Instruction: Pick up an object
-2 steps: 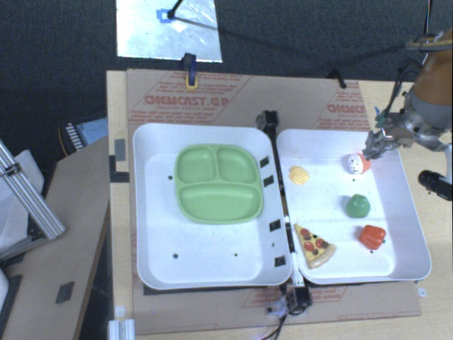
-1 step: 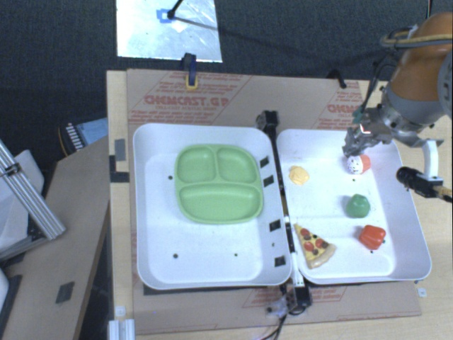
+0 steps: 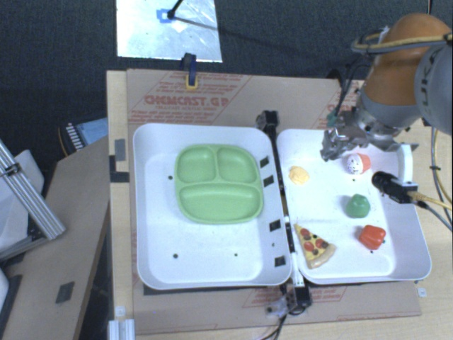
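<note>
My metal two-finger gripper hangs over the far part of the right shallow white bin, just beside the small white-and-orange ball. Its tips are blurred, so I cannot tell their state. My wrist hides the bin's far corner.

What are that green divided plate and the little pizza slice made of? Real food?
The green three-compartment plate looks like moulded plastic: one even colour, soft sheen, rounded ridges. The pizza slice with red dots seems a toy, probably plastic or rubber; its flat colours and neat edges suggest so, though it is small.
</note>
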Controlling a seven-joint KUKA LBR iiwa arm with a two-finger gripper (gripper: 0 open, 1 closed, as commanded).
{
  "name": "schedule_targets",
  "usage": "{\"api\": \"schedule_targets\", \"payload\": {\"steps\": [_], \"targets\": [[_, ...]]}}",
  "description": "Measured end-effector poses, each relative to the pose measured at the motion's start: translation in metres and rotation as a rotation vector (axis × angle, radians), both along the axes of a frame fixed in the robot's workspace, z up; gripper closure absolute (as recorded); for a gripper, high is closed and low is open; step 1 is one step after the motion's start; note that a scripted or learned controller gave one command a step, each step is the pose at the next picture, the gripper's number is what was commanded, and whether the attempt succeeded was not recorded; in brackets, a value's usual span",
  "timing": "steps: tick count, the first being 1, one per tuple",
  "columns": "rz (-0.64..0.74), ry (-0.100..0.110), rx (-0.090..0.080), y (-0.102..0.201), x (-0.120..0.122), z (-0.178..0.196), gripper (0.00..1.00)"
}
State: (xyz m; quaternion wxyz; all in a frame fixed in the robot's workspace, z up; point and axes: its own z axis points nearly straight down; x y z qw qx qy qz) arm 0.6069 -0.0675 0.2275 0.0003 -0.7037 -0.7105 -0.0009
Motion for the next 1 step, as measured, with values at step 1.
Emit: {"api": "schedule_targets", "payload": {"steps": [1], "targets": [[-0.001,-0.002,-0.001,0.0503,0.0081,-0.0006,1.0]]}}
